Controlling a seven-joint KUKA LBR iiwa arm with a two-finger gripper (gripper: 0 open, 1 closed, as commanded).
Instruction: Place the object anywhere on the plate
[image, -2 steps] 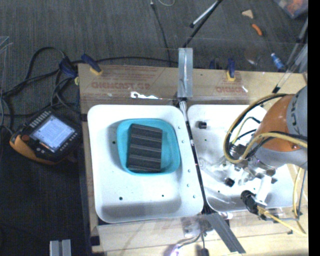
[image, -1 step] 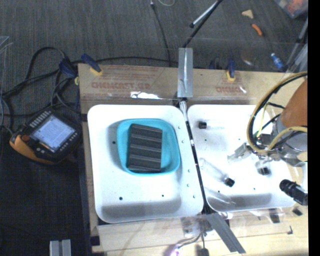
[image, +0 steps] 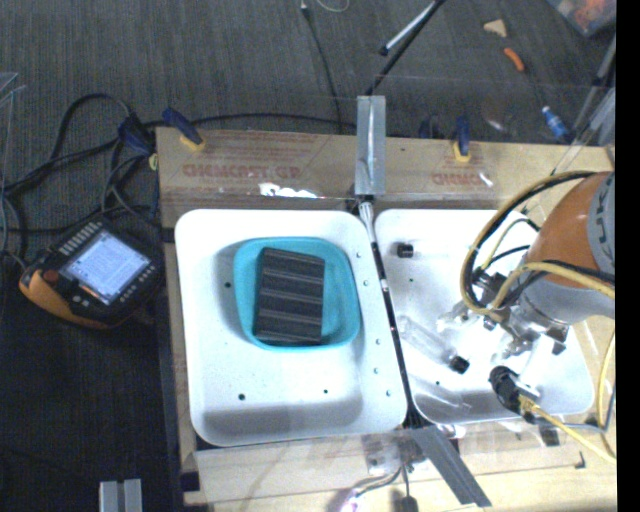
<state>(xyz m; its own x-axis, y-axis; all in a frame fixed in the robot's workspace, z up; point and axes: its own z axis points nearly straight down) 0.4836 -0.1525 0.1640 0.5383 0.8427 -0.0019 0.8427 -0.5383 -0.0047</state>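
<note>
A dark grey ridged rectangular block (image: 290, 294) lies flat in the middle of the turquoise plate (image: 344, 306), which sits in the left bin (image: 280, 400). My gripper (image: 444, 348) is low inside the right bin (image: 430, 275), to the right of the divider and well apart from the plate and block. Nothing shows in the gripper. The arm's grey wrist and orange band (image: 575, 225) rise to its right.
A small black item (image: 403, 250) lies near the back left of the right bin. Yellow and black cables (image: 500, 245) loop around the wrist. A metal post (image: 370, 150) stands behind the bins, and a handheld pendant (image: 95, 272) rests on the floor at left.
</note>
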